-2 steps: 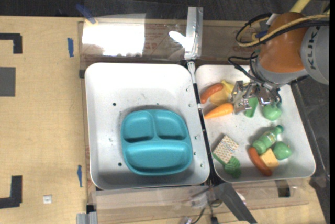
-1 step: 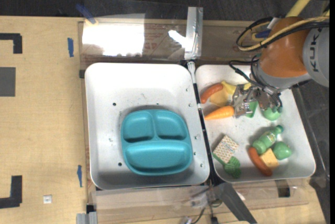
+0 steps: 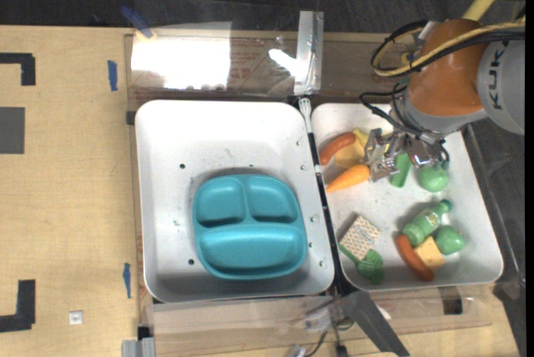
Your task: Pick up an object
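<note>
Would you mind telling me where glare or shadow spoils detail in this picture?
In the camera view, strong glare washes out the clear plastic sheet behind the left white bin; the teal divided plastic tray casts a soft shadow on that bin's floor; the small toys around the metal two-finger gripper look slightly blurred.

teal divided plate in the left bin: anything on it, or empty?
Empty. The teal divided plate lies flat in the left bin, and all three compartments show bare teal. The toy food is all in the right bin.

Robot lab: taped bench, two white bins, toy food
</note>
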